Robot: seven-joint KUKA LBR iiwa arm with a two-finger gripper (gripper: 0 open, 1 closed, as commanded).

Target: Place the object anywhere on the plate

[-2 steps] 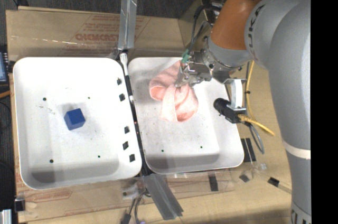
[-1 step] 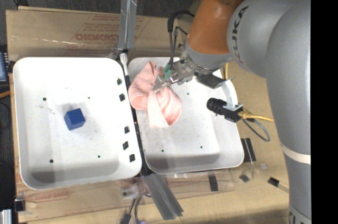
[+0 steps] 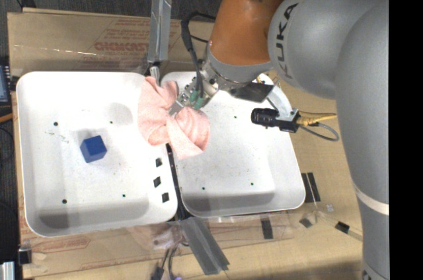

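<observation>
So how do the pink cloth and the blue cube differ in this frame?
The pink cloth is soft and crumpled; the blue cube is a rigid block with flat faces. The cloth is much larger than the cube. The cloth hangs bunched at the pincer, draped across the seam between the two bins, while the cube rests alone on the floor of the left bin. Neither is on a plate.
</observation>
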